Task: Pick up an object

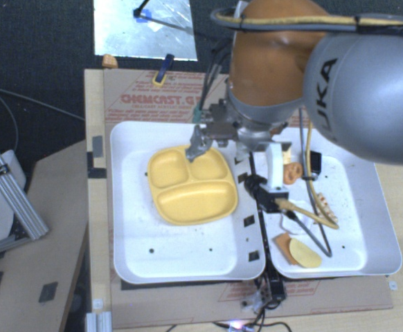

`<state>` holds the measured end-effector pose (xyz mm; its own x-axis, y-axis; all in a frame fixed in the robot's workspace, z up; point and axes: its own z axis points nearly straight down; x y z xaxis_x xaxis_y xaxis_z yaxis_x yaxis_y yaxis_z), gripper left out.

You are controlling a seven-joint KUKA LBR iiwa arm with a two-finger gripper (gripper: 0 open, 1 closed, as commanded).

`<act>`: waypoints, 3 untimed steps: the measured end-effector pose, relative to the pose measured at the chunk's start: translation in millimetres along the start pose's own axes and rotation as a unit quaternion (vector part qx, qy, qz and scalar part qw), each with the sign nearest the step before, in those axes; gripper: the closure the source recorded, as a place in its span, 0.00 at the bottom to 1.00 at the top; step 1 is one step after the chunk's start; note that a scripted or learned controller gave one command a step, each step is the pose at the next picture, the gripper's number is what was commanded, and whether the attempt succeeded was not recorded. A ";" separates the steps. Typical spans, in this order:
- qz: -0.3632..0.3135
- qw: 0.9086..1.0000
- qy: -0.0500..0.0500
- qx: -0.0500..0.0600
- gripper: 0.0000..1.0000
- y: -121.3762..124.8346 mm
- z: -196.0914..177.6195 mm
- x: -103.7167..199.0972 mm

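A yellow divided plate lies flat in the left white bin, slightly toward its back. My gripper hangs over the plate's far rim, near the divider between the two small compartments, and seems to touch or nearly touch that rim. The large grey and orange arm above hides much of it. In the right bin lie wooden tongs with black wire legs, a yellow and brown food-like piece, a small orange object and a white upright piece.
Both bins rest on a cardboard sheet. A blue and yellow tool lies at the sheet's back edge, with a shiny foil square beyond it. An aluminium frame stands at the left. Black clips line the divide between the bins.
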<state>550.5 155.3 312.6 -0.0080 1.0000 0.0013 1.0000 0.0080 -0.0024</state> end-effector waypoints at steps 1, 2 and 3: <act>0.004 1.000 -0.003 0.007 0.00 -11.3 204.4 -17.3; 0.008 1.000 -0.003 -0.006 0.00 12.0 123.2 -109.4; 0.001 1.000 0.001 -0.011 0.00 -15.1 -23.9 -96.0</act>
<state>536.2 59.1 336.3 -0.0051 1.0000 0.0035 0.9998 0.0050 0.0198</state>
